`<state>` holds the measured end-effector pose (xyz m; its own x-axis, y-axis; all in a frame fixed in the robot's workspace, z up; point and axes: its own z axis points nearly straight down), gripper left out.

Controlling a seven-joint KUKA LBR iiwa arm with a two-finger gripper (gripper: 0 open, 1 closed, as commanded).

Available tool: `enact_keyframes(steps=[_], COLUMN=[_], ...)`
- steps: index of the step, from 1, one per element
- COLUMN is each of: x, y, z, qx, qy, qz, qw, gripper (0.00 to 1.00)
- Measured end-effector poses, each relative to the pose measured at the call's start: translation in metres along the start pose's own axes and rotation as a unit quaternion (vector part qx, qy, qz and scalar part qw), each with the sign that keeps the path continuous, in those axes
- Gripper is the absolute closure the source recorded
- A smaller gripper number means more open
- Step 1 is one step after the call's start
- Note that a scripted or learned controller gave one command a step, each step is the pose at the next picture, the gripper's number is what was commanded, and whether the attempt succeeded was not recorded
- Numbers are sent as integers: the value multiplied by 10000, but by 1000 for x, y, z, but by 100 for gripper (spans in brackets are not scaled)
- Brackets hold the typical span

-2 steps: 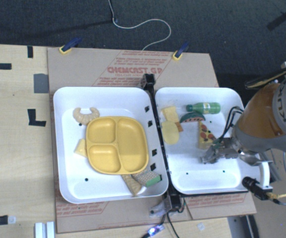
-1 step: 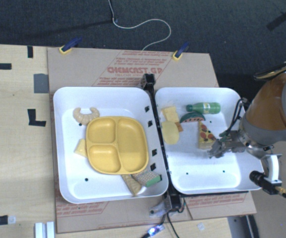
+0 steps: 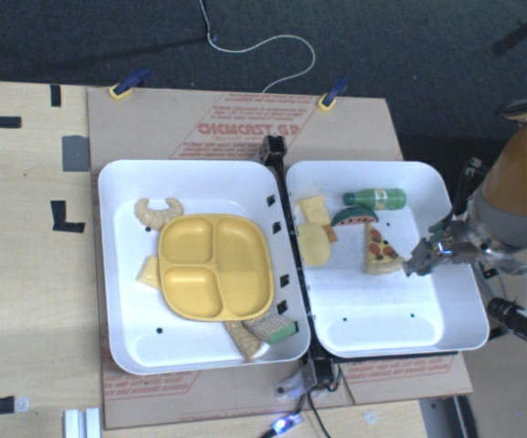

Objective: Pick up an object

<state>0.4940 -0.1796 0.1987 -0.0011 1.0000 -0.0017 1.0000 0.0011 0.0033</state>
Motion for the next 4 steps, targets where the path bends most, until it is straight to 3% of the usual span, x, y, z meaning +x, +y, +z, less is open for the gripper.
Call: enact_keyframes(steps=[1,4], x=[0,173], y=[1,48], z=[-27,-16], qx=[10,20], qy=[6,17], qz=[-2,-37], qw=[10000,10000], gripper=[100,100])
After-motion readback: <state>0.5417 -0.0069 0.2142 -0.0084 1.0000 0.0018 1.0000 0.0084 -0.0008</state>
